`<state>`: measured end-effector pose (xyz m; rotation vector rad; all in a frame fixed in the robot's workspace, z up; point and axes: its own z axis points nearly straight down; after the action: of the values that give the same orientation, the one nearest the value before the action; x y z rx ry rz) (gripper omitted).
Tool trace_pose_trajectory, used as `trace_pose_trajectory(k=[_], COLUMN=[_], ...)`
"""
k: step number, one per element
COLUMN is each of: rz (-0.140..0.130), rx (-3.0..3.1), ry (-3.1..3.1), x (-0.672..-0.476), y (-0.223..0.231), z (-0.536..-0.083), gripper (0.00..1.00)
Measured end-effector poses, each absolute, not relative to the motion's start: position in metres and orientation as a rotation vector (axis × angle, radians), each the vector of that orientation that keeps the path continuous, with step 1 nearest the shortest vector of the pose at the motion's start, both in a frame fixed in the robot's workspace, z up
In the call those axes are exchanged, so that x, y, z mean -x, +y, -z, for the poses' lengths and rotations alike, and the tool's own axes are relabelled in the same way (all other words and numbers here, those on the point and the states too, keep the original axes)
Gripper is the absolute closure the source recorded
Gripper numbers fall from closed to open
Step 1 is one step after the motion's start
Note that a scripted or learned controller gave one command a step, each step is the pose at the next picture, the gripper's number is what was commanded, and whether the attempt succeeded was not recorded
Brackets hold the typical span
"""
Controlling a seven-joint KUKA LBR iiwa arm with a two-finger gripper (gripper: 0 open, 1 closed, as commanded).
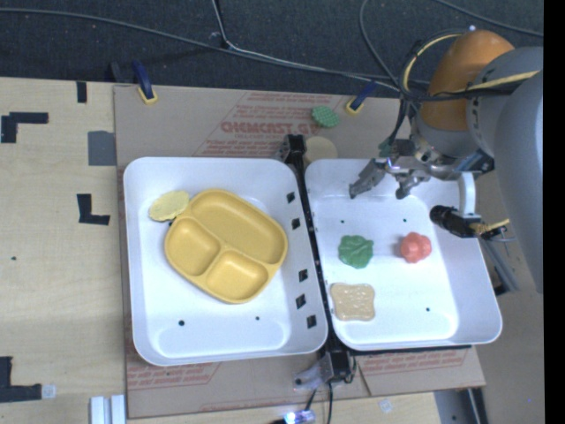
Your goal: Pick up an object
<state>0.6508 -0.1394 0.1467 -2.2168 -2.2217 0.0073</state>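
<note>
Nearest me, a tan slice of toast lies in the right bin, with a green leafy piece and a red piece beyond it. I see my end effector hovering over that bin's far side, fingers spread apart, gripping nothing. The left bin holds a yellow divided tray.

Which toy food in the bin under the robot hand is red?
The round red piece in the right bin, nearest the arm's side. The leafy piece beside it is green, and the flat bread-like piece is tan.
</note>
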Motion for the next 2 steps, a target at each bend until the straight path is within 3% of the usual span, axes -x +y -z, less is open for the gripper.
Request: trace_pose_trajectory(k=[1,2], rz=[-0.008,-0.004], rx=[2.218,2.220], ry=[-2.220,-2.225], x=[-0.646,-0.646], y=[-0.145,-0.144], z=[-0.101,-0.085], gripper=[0.00,0.00])
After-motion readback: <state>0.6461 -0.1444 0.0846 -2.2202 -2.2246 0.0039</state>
